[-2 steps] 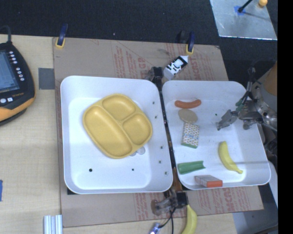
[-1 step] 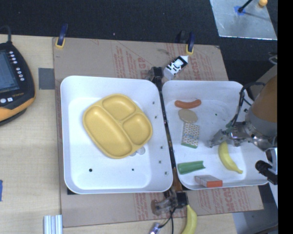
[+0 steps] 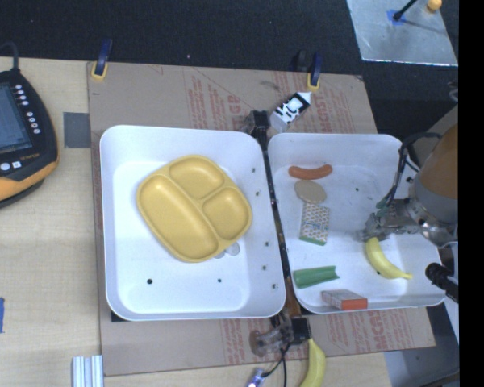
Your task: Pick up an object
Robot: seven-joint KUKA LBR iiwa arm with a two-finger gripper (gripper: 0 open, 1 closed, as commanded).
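Note:
The right bin (image 3: 347, 145) holds a red-orange sausage (image 3: 310, 170), a round tan piece (image 3: 310, 191), a patterned rectangular packet (image 3: 315, 222), a green strip (image 3: 315, 276), a yellow banana (image 3: 385, 260) and a small pink-and-orange block (image 3: 344, 299). My gripper (image 3: 380, 226) is low over the right side of this bin, just above the banana's upper end and close to it. I cannot make out whether it touches the banana. The grey arm (image 3: 436, 184) reaches in from the right edge.
The left bin (image 3: 121, 293) carries a yellow divided plate (image 3: 194, 206). A second banana (image 3: 315, 364) lies outside the bins at the bottom. A teach pendant (image 3: 12, 139) rests at the far left. Clamps (image 3: 314, 69) hold the cardboard at the back.

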